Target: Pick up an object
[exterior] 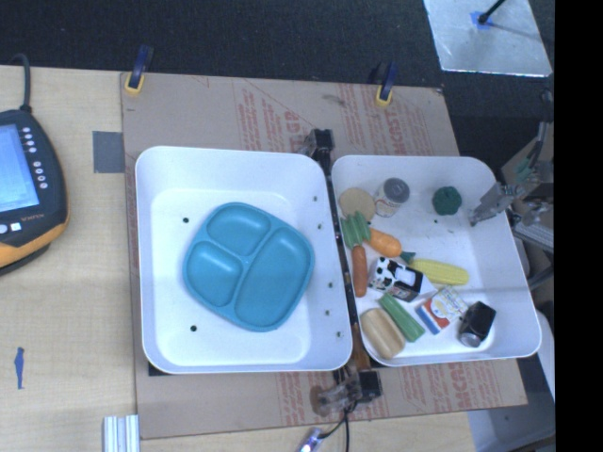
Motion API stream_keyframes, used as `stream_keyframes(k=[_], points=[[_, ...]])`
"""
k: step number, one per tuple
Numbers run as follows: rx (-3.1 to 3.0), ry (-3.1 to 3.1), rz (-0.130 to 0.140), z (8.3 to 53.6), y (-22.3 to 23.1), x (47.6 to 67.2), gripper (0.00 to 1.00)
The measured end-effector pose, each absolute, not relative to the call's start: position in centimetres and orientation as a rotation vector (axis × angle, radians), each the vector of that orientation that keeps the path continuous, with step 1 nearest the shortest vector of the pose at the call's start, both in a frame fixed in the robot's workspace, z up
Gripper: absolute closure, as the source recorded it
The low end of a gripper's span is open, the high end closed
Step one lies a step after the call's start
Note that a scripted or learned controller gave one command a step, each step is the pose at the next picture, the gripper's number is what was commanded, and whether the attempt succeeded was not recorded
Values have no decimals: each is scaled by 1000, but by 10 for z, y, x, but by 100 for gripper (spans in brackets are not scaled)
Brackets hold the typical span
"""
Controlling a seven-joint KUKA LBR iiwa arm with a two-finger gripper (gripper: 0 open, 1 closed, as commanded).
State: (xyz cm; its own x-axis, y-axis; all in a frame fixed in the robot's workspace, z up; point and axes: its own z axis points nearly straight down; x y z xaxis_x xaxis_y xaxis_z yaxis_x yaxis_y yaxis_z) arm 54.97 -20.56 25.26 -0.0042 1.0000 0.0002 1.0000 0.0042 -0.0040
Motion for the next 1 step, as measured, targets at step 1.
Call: stream_keyframes(k=[1], points=[[-2211,-2227,6,159,-211,626,0]])
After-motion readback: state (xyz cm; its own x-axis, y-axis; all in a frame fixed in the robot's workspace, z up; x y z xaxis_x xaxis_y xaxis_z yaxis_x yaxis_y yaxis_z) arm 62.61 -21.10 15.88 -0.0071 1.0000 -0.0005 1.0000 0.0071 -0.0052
